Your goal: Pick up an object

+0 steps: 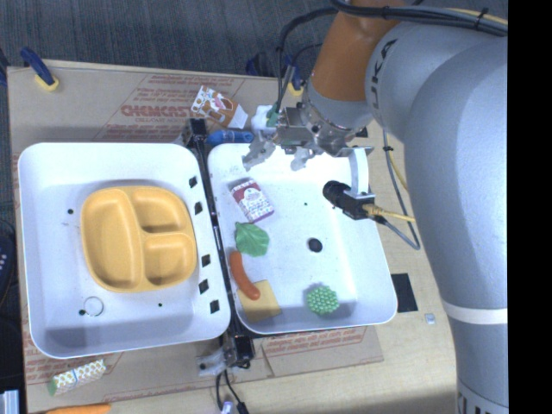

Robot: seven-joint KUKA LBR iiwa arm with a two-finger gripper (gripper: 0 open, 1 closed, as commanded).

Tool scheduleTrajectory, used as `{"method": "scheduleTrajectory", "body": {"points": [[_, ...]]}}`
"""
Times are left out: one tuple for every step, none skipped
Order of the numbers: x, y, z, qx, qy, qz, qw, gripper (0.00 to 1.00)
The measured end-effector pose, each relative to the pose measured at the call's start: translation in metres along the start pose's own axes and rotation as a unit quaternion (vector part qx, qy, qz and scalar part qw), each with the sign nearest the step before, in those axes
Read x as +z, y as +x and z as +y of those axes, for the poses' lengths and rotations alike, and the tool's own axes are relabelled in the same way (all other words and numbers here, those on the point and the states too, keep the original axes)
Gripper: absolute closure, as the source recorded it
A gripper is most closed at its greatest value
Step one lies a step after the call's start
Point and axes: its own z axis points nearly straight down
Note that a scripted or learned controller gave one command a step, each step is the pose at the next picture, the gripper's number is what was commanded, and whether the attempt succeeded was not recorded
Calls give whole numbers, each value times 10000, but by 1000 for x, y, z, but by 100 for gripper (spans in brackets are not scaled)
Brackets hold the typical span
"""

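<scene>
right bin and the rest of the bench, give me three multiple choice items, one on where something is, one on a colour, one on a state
1. Where does the yellow divided tray lie?
A. in the left bin
B. in the right bin
C. on the cardboard outside both bins

2. What colour is the bumpy ball near the front of the right bin?
A. red
B. green
C. blue

3. How does the gripper stand to the things in the right bin?
A. it presses on the bumpy ball
B. it grips the yellow tray
C. it hangs over the bin's far end, apart from the red packet

Answers:
1. A, the tray sits in the left bin.
2. B, the ball is green.
3. C, the gripper is at the far end, with bare white floor between it and the packet.
</scene>
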Motion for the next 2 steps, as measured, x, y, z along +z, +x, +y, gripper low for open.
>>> {"method": "scheduleTrajectory", "body": {"points": [[136,-36,2,-1022,12,2,9948,0],[125,-36,3,-1038,9,1,9946,100]]}}
